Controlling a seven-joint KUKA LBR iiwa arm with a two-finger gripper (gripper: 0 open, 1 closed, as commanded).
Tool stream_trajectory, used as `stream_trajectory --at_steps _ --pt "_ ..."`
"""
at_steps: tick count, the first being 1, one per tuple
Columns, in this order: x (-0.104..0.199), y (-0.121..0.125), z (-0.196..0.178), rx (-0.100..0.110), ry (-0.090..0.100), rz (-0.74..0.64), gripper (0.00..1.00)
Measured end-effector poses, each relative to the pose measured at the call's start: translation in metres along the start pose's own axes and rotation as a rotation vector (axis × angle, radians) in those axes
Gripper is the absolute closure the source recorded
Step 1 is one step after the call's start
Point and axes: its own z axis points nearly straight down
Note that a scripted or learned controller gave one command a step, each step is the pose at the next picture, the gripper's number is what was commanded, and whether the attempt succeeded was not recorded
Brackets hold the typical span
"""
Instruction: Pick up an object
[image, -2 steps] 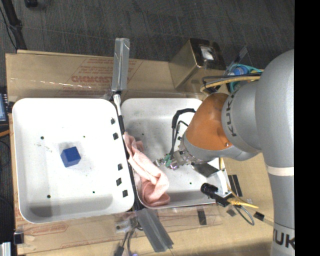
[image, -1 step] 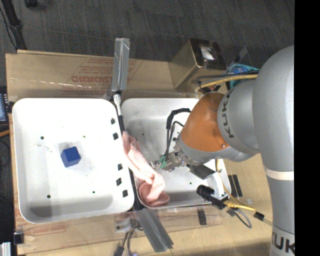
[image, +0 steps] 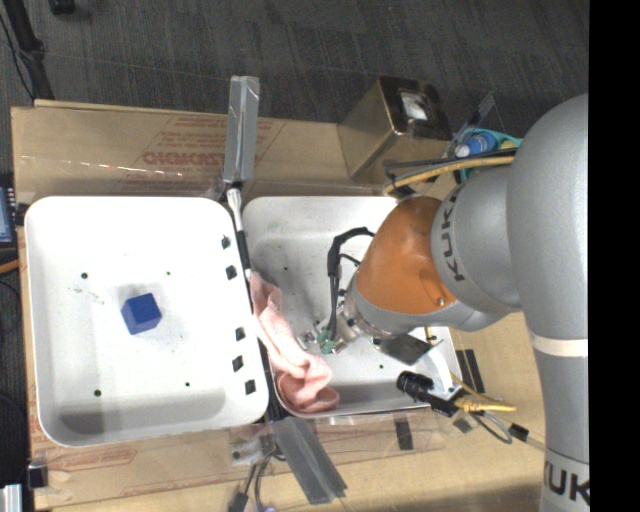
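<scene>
- We see the pincer (image: 328, 342) lowered into the right bin (image: 300, 225), its small tip with a green part close beside the pink cloth (image: 292, 352); from this angle we cannot tell how it is set, nor whether it touches the cloth.
- Above it sits the orange band (image: 400, 270) of the grey arm (image: 510, 240), which reaches in from the right and covers much of that bin; a black cable (image: 338, 255) loops beside the wrist.
- The pink cloth lies crumpled along the right bin's left wall, running from mid-wall down to the near left corner.
- A blue cube (image: 142, 312) rests alone on the floor of the left bin (image: 60, 225), left of centre and well apart from the pincer.
- A row of black clips (image: 238, 318) lines the divide between the two bins.
- Beyond the bins, a flattened cardboard sheet (image: 120, 150) with red print lies on the surface, and a brown box (image: 385, 125) stands behind the right bin.
- Near the right bin's front corner we make out a black and yellow fitting (image: 450, 398).
</scene>
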Motion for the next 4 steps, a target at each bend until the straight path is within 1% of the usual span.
stream_trajectory --at_steps 1,2,3,4 --pt "-0.012 0.02 0.001 0.002 0.001 0.03 0.0" --pt "-0.001 -0.022 0.002 0.002 0.001 -0.072 0.0" --pt "-0.023 -0.007 -0.014 0.004 0.001 0.192 0.0" --pt "-0.049 0.071 0.002 0.004 0.002 0.155 0.0"
